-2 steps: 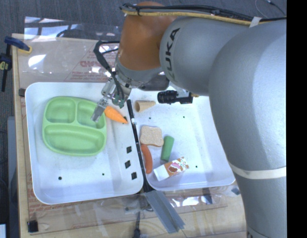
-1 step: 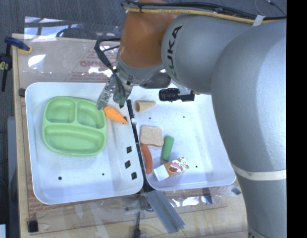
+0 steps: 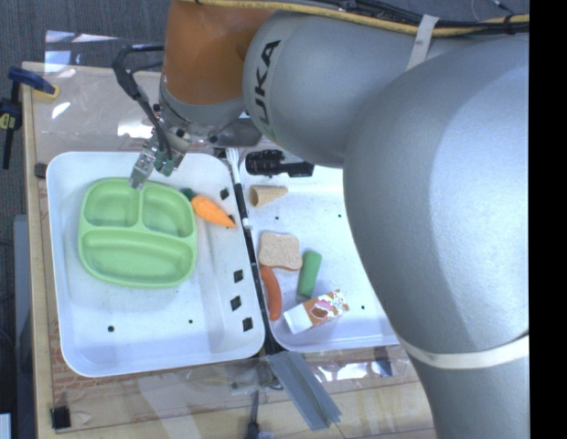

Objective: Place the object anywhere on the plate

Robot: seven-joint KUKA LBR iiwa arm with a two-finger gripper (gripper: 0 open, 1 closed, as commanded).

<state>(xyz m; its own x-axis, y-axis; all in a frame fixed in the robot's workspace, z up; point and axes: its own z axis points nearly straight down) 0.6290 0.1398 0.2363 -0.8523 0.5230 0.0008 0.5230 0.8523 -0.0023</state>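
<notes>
A light green divided plate [image 3: 135, 234] lies in the left white bin [image 3: 128, 337]. An orange carrot [image 3: 211, 210] with a dark green top rests on the bin floor, just off the plate's upper right edge. My gripper [image 3: 152, 166] hangs over the plate's far rim, up and left of the carrot and apart from it. Its fingers stand open with nothing between them. The grey arm with its orange band covers the top and right of the view.
The right bin [image 3: 357, 218] holds a bread slice [image 3: 280, 250], a green cylinder [image 3: 309, 273], a red sausage [image 3: 271, 293], a small printed carton [image 3: 317, 309] and a tan wedge [image 3: 267, 193]. A black part [image 3: 279, 165] sits at the far rim.
</notes>
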